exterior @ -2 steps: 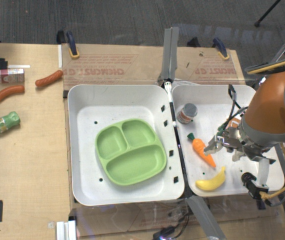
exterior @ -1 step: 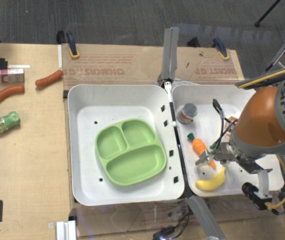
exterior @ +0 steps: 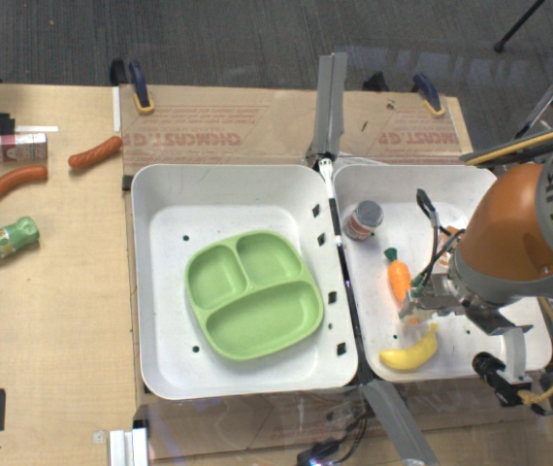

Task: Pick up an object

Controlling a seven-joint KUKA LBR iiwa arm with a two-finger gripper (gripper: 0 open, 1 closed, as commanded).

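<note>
Objects up for grabs are all sitting in the right bin [exterior: 519,377], but going left to right first: on the bare table [exterior: 53,338] there's a small carton [exterior: 19,146], two toy sausages [exterior: 17,180] [exterior: 94,152] and a green bottle [exterior: 3,241] lying on its side, all well apart from the bins. The left bin [exterior: 160,289] has a green divided plate [exterior: 254,295] in the middle of it. Over in the right bin, a small can [exterior: 362,218] sits near the top left corner, a toy carrot [exterior: 398,278] lies below it, and a yellow banana [exterior: 410,351] is near the front wall. The gripper [exterior: 420,304] is down just right of the carrot and right above the banana, with the orange-banded arm [exterior: 509,226] coming in from the right. Can't tell how far apart the jaws are, or whether anything's actually in them, since the wrist blocks it.
</note>
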